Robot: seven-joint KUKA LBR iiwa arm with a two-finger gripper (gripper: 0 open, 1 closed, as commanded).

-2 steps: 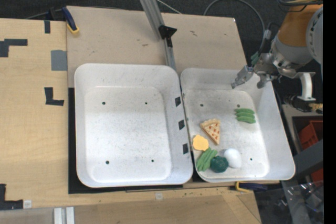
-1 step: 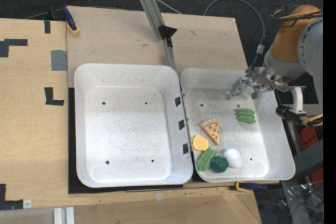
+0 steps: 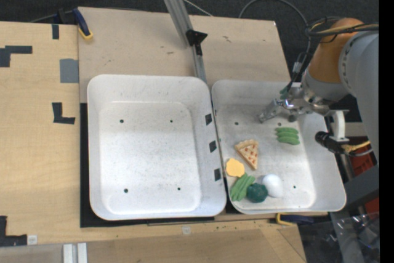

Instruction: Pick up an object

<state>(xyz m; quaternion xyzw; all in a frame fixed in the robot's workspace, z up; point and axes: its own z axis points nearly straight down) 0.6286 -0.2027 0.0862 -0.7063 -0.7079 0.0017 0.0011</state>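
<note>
My gripper (image 3: 275,111) hangs over the upper middle of the right bin (image 3: 320,194), reaching in from the right. Its fingers (image 3: 266,115) stand apart with nothing between them. A ridged green piece (image 3: 287,135) lies just below and right of the fingertips, apart from them. Lower in the same bin lie a pizza slice (image 3: 248,153), a small yellow-orange piece (image 3: 234,167), a green pod (image 3: 241,186), a dark green ball (image 3: 257,193) and a white ball (image 3: 272,184), all grouped near the bin's front left.
The left bin (image 3: 148,145) sits beside the right one, the two meeting along a dividing rim with black clips (image 3: 212,146). A slanted metal rail (image 3: 175,3) runs down from the top to the bins' back edge. The arm's orange band (image 3: 329,55) is at the right.
</note>
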